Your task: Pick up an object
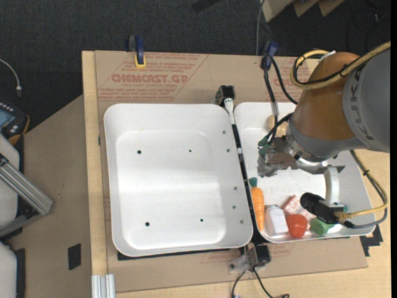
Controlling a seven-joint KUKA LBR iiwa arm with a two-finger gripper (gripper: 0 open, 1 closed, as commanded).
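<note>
Gripper first: I see it hanging over the middle of the right bin, under the big grey and orange arm. I cannot tell if the gripper is open or closed, because the arm hides much of it. The things I could pick up all lie in this same bin, in a small bunch at the end nearer to me than the gripper. An orange carrot toy is the closest one, just below the gripper on my screen, lying along the bin's wall. Beside the carrot is a white block, and a red toy touches that block. A small red and white piece lies between the gripper and the red toy. A green toy sits past the red toy, farther from the gripper. The left bin is across that wall, and both bins rest on the brown counter.
</note>
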